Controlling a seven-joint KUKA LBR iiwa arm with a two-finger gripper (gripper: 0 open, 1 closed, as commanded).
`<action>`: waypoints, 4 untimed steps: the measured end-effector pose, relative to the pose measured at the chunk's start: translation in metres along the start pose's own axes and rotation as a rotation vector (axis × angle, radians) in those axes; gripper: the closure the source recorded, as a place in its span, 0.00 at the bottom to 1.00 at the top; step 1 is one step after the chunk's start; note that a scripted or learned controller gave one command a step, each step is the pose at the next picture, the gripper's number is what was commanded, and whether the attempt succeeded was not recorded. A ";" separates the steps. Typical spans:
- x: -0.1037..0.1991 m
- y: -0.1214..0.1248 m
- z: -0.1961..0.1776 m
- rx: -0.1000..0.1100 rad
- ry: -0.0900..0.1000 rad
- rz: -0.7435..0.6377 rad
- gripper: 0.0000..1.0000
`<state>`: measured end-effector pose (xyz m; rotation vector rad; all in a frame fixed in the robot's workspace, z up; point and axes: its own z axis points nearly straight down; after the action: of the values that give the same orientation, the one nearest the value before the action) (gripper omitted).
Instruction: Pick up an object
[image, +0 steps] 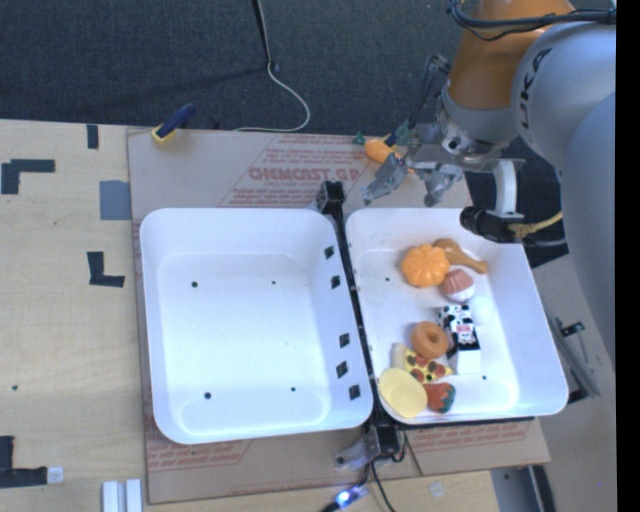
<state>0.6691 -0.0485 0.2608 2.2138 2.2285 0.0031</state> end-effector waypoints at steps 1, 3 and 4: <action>0.125 -0.024 -0.042 -0.001 0.003 -0.008 0.00; 0.196 -0.028 0.070 0.014 -0.006 0.008 0.00; 0.209 -0.119 0.137 0.018 -0.003 0.004 0.00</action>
<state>0.5485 0.1598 0.1236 2.2255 2.2313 -0.0206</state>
